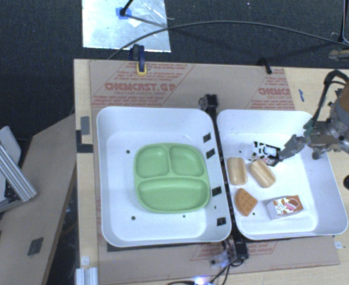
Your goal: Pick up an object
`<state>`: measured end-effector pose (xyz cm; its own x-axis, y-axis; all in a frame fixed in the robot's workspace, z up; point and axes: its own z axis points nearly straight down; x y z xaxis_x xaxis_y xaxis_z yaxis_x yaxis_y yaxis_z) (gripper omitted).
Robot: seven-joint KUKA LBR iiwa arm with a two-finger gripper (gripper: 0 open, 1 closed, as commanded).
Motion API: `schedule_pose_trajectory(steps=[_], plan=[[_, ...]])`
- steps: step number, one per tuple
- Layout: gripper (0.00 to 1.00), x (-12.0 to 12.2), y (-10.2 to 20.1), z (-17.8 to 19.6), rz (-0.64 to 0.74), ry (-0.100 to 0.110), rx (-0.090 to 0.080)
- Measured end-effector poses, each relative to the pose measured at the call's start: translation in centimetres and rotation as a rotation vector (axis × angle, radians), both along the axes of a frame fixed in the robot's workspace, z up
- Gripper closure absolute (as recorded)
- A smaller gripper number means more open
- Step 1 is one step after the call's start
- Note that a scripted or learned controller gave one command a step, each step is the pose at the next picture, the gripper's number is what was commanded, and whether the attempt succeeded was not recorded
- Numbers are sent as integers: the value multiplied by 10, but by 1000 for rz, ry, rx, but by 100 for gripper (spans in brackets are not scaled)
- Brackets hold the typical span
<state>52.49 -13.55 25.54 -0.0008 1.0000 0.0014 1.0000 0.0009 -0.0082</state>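
In the right bin (323, 186) lie several toy foods: a tan bread loaf (237, 171), a tan roll (262, 173), a round orange waffle (245, 201) and a small red and white carton (284, 206). A black and white item (265, 151) lies near the bin's back. My gripper (282, 153) comes in from the right, low over the bin, with its tips just right of the black and white item and just above the roll. Nothing shows between the fingers.
The left bin (118, 159) holds a green divided plate (171, 177). Black clips sit along the ridge between the bins (216, 159). A cable arcs over the back of the bench. The arm's wrist (346, 120) hangs over the right bin's right wall.
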Motion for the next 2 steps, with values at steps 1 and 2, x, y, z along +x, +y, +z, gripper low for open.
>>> schedule_pose_trajectory(steps=[1, 2], plan=[[0, 2, 0, 5, 3, -9, -2], [0, -4, 9, -47, 1, -7, -1]])
